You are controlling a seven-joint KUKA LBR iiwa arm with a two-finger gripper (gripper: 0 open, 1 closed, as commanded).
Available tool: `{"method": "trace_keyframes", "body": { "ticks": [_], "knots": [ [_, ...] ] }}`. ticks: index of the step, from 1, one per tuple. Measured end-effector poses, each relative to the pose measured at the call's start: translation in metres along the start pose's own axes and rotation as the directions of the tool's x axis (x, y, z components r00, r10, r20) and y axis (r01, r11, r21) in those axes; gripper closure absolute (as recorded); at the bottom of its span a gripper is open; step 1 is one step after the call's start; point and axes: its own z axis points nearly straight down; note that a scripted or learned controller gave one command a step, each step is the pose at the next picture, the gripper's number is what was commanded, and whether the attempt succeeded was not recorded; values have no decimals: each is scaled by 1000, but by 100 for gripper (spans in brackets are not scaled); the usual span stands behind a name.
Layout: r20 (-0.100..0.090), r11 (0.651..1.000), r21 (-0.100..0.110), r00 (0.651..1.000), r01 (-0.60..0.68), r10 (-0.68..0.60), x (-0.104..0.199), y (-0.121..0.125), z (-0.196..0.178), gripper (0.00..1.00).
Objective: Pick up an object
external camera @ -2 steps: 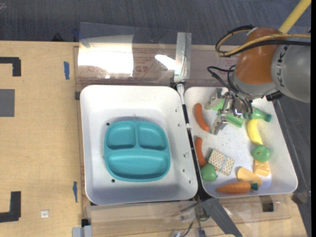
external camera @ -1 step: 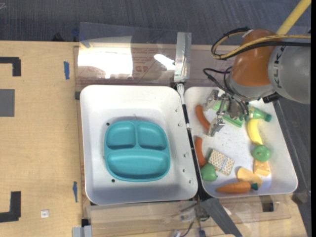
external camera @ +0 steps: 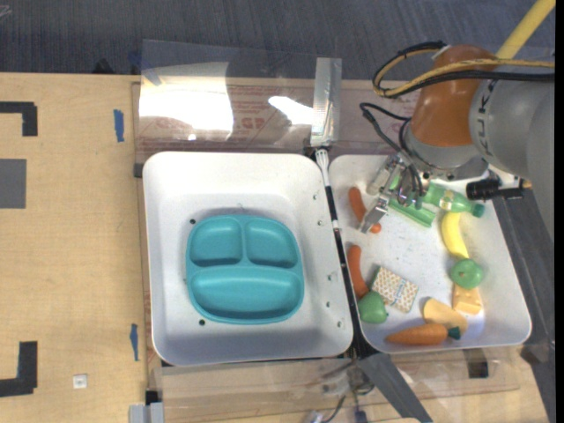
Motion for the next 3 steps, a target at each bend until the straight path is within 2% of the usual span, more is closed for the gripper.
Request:
{"method": "trace_keyframes", "body": {
  "ticks": [1, 2, 3],
  "knots": [
    [24, 1000, -5, 1000, 2, -1, -4, 2, -14, 100],
    [25, 1000, -8, 1000, 0, 1, 55, 57, -122, 100],
    [23, 986, -5, 986, -164, 164, 13, 15, -220, 100]
  ]
}}
